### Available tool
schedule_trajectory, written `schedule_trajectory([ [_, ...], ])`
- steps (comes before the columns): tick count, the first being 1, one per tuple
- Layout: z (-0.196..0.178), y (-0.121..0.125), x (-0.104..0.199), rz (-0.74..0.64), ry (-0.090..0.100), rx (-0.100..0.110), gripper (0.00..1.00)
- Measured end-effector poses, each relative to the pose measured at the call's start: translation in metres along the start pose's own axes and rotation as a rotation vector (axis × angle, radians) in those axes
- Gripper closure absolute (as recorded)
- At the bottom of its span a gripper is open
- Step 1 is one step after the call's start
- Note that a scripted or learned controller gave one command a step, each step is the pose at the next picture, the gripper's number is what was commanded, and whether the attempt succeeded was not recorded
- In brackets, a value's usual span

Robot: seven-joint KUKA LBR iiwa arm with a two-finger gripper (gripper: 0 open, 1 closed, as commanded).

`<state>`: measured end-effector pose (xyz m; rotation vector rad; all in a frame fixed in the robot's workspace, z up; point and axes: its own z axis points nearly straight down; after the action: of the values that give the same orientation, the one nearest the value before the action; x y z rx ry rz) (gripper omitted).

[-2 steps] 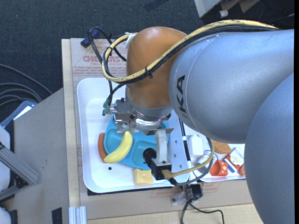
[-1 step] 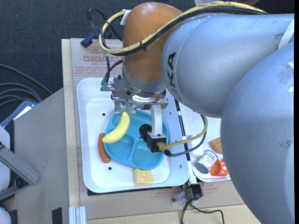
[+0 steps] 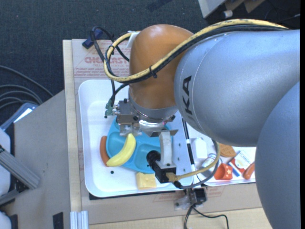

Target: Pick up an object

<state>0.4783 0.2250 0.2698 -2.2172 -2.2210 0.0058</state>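
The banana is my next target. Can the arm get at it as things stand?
Probably yes. The banana lies uncovered on top of the blue dish in the left bin, just beside the wrist of the arm, with nothing lying over it. A short shift towards it should do.

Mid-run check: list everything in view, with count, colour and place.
bins: two, white, side by side on the bench
dish: one, blue, left bin
banana: one, yellow, on the dish
sausage-like piece: one, orange-red, left of the dish
block: one, pale yellow, near edge of left bin
small pieces: several, orange-red, right bin
arm: one, grey with orange band, over both bins
end effector: one, metal, above the dish
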Motion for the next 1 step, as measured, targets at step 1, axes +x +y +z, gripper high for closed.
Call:
schedule_trajectory([
  [1, 0.0048, 0.0001, -0.0005, 0.002, -0.001, 0.000, 1.00],
])
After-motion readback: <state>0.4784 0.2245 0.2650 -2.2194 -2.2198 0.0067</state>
